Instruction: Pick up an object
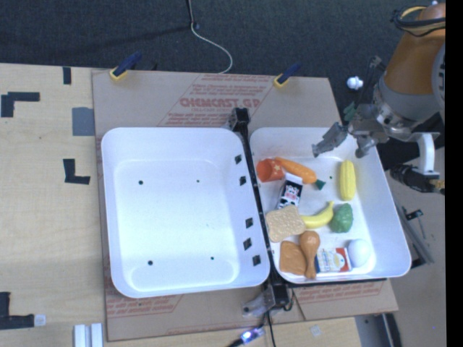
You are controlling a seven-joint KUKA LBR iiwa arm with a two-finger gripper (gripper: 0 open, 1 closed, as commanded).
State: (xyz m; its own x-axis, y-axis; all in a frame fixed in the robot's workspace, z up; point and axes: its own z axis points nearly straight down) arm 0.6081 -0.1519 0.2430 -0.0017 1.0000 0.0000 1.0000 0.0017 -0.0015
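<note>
L bin [173, 215]: white, shallow, bare floor w/ a few small dark dots. It sits on a cardboard sheet [210, 100] w/ red print, touching the R bin [394, 223] along a black divider strip w/ clips.

All items are in the R bin, given here relative to the banana [319, 216] near its middle:
- red pepper [269, 169] up-left of banana, touching the carrot [298, 170], which lies slanted above it.
- small black/white carton [291, 192] just up-left of banana.
- cracker/bread slice [284, 224] just left, touching banana's left tip.
- brown bread piece [292, 259] below-left, w/ drumstick [309, 250] beside it, directly below banana.
- small milk-type box [332, 260] below, white egg [358, 252] below-right.
- broccoli [341, 217] touching banana's right end.
- corn cob [348, 179] up-right, upright along the bin's length.

Gripper [346, 142]: up-right of banana, over the bin's far R corner, above the corn and clear of it. Two fingers spread apart, one angled toward the carrot side, the other pointing down by the corn's top. Nothing betw. them. Grey arm w/ orange band [412, 56] comes in from the right.
</note>
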